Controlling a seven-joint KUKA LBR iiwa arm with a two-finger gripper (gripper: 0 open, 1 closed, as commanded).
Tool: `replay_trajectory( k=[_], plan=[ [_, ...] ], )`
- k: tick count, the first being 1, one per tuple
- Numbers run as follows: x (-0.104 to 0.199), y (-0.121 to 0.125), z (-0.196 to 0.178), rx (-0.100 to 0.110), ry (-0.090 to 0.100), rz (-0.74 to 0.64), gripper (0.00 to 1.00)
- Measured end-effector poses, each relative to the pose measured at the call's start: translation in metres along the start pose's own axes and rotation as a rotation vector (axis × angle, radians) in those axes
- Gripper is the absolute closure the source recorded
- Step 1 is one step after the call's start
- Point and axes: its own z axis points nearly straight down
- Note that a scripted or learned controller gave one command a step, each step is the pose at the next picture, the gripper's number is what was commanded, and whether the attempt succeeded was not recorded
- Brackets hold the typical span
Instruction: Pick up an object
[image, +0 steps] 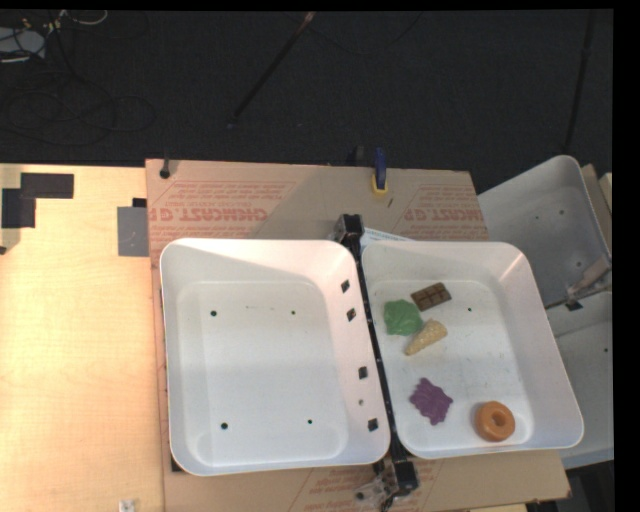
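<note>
Five small objects lie in the right bin (545, 330), all resting on its floor and none lifted. A brown ridged block (431, 296) lies nearest the far wall. Just below it sits a green lump (402, 317), and a pale yellow cone-shaped piece (426, 337) lies tilted, touching or nearly touching the lump's lower right edge. A purple jagged piece (431, 400) lies apart from these, toward the near wall. An orange ring (494, 421) lies flat in the near right corner, just beside the purple piece. The left bin (175, 330) adjoins the right bin along a shared seam, where black clips (351, 227) join them. Both bins rest on a cardboard sheet (290, 205) with a blue clamp (379, 171) at its far edge. A wooden benchtop (70, 360) lies left of the sheet.
</note>
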Motion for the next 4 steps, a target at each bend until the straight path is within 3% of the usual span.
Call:
replay_trajectory(
  k=[1, 2, 3, 4],
  plan=[
    [0.044, -0.008, -0.164, -0.004, 0.001, -0.004, 0.00],
    [0.044, -0.006, -0.164, 0.017, 0.005, -0.004, 1.00],
    [0.119, -0.011, -0.043, 0.027, 0.010, -0.005, 1.00],
    [0.161, -0.009, -0.160, 0.006, 0.005, -0.004, 1.00]
  ],
)
